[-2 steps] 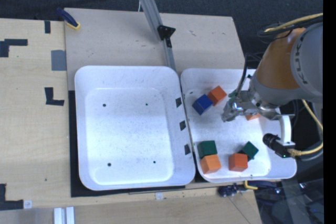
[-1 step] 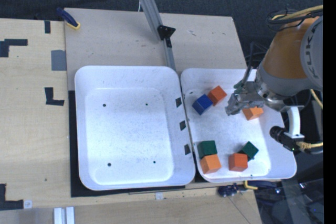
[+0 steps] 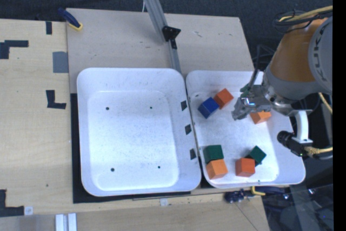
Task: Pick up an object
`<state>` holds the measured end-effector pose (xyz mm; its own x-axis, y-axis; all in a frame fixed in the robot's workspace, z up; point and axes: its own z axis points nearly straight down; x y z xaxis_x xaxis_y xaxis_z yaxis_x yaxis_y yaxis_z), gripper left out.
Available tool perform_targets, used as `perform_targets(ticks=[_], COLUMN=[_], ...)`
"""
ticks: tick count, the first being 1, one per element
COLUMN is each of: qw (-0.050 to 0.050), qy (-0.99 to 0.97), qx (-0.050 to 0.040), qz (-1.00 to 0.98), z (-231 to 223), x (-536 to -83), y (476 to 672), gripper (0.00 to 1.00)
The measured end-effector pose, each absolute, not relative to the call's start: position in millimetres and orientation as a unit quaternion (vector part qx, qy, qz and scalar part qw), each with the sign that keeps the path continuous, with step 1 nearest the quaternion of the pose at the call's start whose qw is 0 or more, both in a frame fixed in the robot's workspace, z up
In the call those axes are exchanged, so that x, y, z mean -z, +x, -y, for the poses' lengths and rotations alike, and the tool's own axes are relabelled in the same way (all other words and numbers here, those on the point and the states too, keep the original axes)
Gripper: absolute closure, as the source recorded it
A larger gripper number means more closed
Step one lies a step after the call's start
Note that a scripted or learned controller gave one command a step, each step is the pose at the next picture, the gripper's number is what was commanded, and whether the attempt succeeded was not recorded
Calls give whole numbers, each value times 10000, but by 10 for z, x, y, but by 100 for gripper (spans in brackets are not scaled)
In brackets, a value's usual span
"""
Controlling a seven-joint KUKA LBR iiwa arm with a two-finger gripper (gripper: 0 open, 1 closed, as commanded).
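Note:
My gripper (image 3: pixel 244 108) hangs over the right bin (image 3: pixel 286 170), in its upper right part. An orange block (image 3: pixel 261 116) lies just to the right of the gripper, partly covered by the wrist. To the left of the gripper sit a blue block (image 3: pixel 208 107) and an orange block (image 3: pixel 224 98), close together. Along the bin's front are a green block (image 3: pixel 213 152), an orange block (image 3: pixel 217 169), a red-orange block (image 3: pixel 245 166) and a dark green block (image 3: pixel 257 154).
The left bin (image 3: pixel 86 84) stands beside the right one, their rims touching. A grey metal pole (image 3: pixel 154 0) slants across the bench behind the bins. The arm's orange band (image 3: pixel 294 54) rises at the right.

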<state>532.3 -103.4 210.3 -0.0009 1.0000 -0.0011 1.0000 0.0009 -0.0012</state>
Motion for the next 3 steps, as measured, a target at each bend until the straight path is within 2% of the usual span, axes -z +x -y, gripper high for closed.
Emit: perform_targets(ticks=[3], qw=[11], qy=[-7041], qx=[6], qz=[7101], z=[-647], x=[-2283], y=[5700], gripper=[100])
